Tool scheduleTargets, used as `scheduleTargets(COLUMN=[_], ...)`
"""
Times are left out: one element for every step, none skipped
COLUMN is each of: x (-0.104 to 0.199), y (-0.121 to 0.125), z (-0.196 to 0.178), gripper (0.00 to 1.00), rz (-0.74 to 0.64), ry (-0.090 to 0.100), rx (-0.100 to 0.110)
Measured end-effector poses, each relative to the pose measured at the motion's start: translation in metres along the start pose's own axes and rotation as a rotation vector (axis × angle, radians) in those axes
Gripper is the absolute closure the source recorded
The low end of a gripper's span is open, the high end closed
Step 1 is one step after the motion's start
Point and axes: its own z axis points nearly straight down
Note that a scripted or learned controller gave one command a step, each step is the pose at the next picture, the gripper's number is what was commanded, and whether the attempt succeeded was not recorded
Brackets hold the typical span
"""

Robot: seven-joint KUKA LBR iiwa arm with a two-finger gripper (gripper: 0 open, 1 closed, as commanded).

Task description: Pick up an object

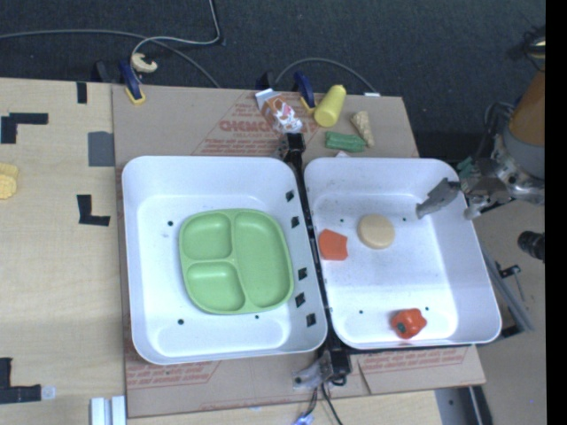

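The gripper [443,195] sits at the right bin's [461,264] right rim, fingers spread and holding nothing. The beige round object [376,232] lies left of it, apart, mid-bin. An orange block [333,244] lies further left; a red pepper [408,323] lies near the front wall.

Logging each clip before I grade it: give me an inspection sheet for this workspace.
Surface: two white bins, left bin and right bin, on cardboard over a wooden bench.
Job's things: orange block, tan disc and red pepper in the right bin; green tray in the left bin.
Clutter: yellow piece, green piece, tan piece and a small packet behind the bins.
Gripper: gripper over the right bin's right edge, holding nothing.
Cables: cable across the dark floor behind.
Surroundings: black tape marks on the bench.
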Motion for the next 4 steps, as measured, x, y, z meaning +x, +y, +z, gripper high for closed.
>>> scheduleTargets(x=[0.061, 0.023, -0.003, -0.009], y=[0.071, 0.059, 0.022, -0.03], z=[0.059, 0.15, 0.101, 0.151], gripper=[0.0, 0.0, 0.0, 0.0], rz=[-0.001, -0.001, 0.0, 0.0], ry=[0.001, -0.002, -0.001, 0.0], rx=[0.001, -0.007, -0.001, -0.003])
